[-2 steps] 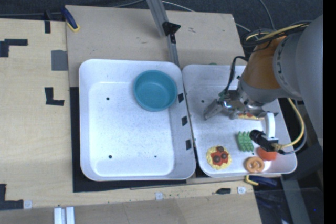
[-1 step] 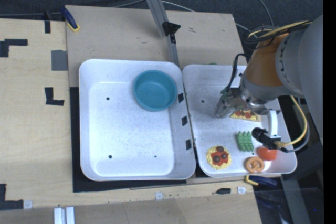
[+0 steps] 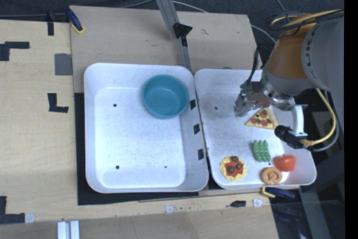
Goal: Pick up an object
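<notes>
My gripper (image 3: pixel 246 104) hangs low over the right bin (image 3: pixel 221 126), just left of a pizza slice (image 3: pixel 262 119) with red dots. Nothing shows between its tips. Nearer the front of that bin lie a round yellow pizza (image 3: pixel 232 168), a green ridged piece (image 3: pixel 260 150), a red tomato-like piece (image 3: pixel 285 162) and an orange ring (image 3: pixel 272 176). A blue bowl (image 3: pixel 165 95) stands at the back of the left bin (image 3: pixel 134 148).
A metal pole (image 3: pixel 168 5) slants down from the back to the gap between the bins. Cables (image 3: pixel 321 137) loop at the arm's right. Wooden bench surface with black tape marks lies to the left.
</notes>
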You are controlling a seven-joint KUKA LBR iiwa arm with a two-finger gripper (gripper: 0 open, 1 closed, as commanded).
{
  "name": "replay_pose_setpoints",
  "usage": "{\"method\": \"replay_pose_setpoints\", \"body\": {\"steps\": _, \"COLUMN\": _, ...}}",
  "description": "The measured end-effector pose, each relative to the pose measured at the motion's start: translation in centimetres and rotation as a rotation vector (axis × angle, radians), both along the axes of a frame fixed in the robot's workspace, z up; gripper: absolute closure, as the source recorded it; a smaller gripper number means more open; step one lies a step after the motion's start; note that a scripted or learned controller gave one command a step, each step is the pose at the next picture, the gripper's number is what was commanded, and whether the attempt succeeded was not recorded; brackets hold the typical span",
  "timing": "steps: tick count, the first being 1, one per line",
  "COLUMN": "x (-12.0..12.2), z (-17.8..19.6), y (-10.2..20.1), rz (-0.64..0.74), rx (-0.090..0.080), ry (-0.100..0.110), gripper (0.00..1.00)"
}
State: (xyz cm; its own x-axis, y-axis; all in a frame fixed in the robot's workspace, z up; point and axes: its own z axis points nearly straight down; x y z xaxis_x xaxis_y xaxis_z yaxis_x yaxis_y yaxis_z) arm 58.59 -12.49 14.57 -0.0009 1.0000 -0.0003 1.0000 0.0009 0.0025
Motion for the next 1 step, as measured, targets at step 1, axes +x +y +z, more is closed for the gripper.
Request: {"method": "replay_pose_setpoints", "body": {"steps": 1, "x": 0.30, "z": 6.14, "y": 0.40, "rz": 0.000, "rx": 0.000, "ry": -0.001, "gripper": 1.00}}
